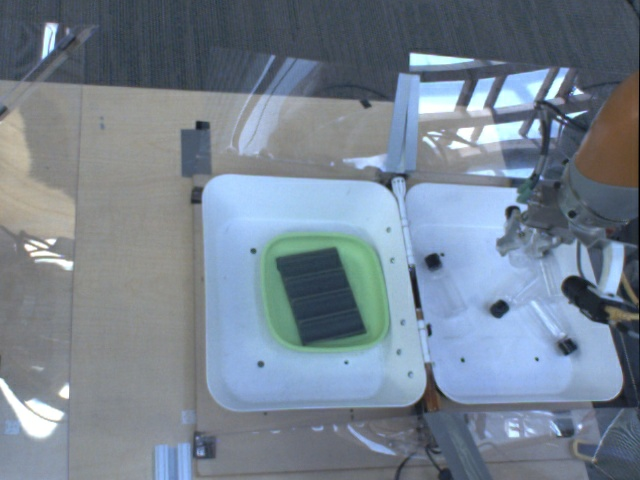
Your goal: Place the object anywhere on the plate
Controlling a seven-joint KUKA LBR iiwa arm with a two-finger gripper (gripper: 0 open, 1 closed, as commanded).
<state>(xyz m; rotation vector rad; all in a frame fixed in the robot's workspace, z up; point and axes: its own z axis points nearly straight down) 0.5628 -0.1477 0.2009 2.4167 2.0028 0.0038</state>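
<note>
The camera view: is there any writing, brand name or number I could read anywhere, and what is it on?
None can be read.
The green plate, the dark ribbed block on it and the two white bins carry no visible lettering.
The small clear, black-capped items in the right bin are too small to show any label.

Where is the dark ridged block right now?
The dark ridged block lies on the green plate in the left bin, apart from the tool over the right bin.

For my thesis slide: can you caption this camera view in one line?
Dark ridged block lying on the green plate in the left bin; the arm's hand hovers over the right bin.
</note>
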